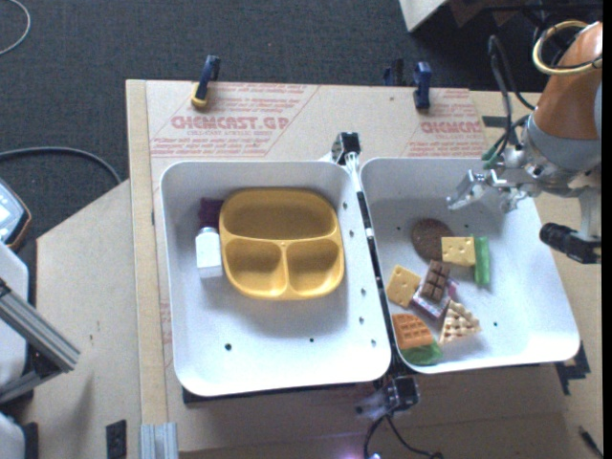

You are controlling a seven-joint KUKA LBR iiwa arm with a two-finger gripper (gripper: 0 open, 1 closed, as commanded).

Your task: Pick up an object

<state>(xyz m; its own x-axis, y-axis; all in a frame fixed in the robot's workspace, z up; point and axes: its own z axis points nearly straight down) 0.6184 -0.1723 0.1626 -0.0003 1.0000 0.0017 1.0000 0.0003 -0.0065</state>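
My gripper point(466, 192) hangs over the back part of the right bin point(545, 299), reaching in from the right on the grey arm with its orange band point(571, 65). It sits above and just right of a round brown cookie point(430, 234), apart from it. Toy foods lie in a cluster in front of it: a yellow cheese slice point(458, 251), a green piece point(482, 261), a chocolate bar point(436, 283), a square cracker point(403, 285), a waffle point(412, 331) and a lattice biscuit point(458, 322). I see nothing held in the gripper.
The left bin point(186, 342) holds a yellow divided plate point(281, 242), a small white bottle point(207, 251) and a purple item point(210, 208) at the plate's left. A ridge where the two bins' walls meet point(368, 247) separates them. Clamps point(205, 80) point(422, 84) stand at the board's back edge.
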